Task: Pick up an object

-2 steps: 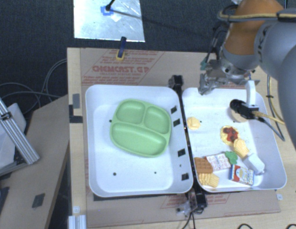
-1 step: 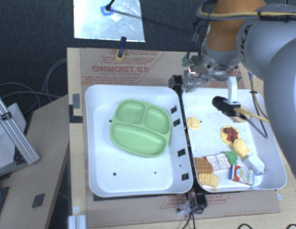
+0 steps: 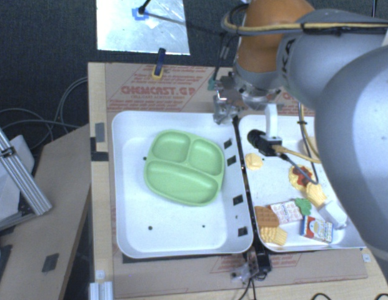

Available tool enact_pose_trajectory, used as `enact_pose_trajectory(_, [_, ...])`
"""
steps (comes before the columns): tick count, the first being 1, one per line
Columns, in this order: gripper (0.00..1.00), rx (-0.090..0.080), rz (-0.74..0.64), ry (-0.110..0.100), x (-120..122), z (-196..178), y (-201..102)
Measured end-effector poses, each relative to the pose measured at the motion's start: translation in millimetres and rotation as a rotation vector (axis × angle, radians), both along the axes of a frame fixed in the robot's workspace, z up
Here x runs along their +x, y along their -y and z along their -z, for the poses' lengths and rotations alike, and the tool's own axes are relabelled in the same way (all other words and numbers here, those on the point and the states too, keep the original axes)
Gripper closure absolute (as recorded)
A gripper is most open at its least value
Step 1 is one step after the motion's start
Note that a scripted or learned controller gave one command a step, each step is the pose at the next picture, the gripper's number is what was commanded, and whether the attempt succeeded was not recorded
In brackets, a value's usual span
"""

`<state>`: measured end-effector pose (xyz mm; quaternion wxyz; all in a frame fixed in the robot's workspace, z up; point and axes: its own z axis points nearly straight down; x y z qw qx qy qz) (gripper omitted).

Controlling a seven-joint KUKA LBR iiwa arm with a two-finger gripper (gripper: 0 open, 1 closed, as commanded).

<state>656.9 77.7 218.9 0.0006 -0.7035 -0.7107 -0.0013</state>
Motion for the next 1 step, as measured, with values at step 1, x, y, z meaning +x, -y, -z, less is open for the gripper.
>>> enact_pose_trajectory(1, [1.0,-0.002,0.003,0.002,5.6,2.9,-20.6])
